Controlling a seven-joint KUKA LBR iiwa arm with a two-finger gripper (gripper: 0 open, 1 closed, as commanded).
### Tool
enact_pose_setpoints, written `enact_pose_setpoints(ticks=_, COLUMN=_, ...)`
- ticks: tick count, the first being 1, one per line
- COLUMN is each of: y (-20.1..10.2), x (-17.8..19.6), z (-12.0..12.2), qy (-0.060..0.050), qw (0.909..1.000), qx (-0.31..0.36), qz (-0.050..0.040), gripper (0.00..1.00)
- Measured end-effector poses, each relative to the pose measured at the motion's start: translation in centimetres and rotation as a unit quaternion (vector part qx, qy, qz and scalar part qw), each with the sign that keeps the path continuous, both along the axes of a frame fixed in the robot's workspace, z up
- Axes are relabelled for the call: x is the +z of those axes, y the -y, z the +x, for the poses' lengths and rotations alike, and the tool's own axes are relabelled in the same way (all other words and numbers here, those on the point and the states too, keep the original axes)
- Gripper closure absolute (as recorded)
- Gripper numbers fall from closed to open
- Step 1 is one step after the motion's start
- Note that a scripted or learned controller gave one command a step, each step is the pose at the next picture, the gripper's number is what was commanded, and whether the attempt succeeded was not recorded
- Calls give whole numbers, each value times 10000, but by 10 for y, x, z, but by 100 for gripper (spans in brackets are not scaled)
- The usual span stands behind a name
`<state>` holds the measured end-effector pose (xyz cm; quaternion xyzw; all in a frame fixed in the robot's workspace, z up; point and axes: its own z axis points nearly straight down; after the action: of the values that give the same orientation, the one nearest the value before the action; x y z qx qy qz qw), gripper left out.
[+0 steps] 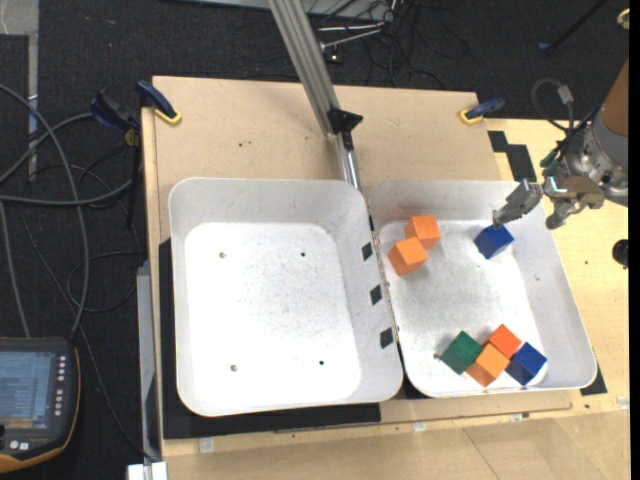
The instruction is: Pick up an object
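Note:
My gripper (535,210) hangs over the back right corner of the right bin (560,298), its two fingers spread open with nothing between them. A blue cube (493,240) lies on the bin floor just below and to the left of the left finger (515,204), outside the gap. Two orange cubes (425,230) (407,255) sit together near the bin's left wall. At the front right, a green cube (462,352), two more orange cubes (505,340) (487,365) and a second blue cube (526,363) are clustered.
The left bin (190,298) stands beside the right one. A slanted metal pole (305,48) runs from the top down to the gap between the bins. Clamps (160,103) (480,111) grip the wooden board's back corners.

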<state>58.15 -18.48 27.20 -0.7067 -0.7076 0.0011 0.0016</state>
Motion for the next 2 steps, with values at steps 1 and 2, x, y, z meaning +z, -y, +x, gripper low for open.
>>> enact_pose_setpoints(ticks=1, y=0, x=2, z=1, qy=20, qw=10000, qx=3, qz=-3, gripper=0)
enact_pose_setpoints(ticks=2, y=1, x=-62, z=-1, qy=-13, qw=10000, qx=-10, qz=1, gripper=0)
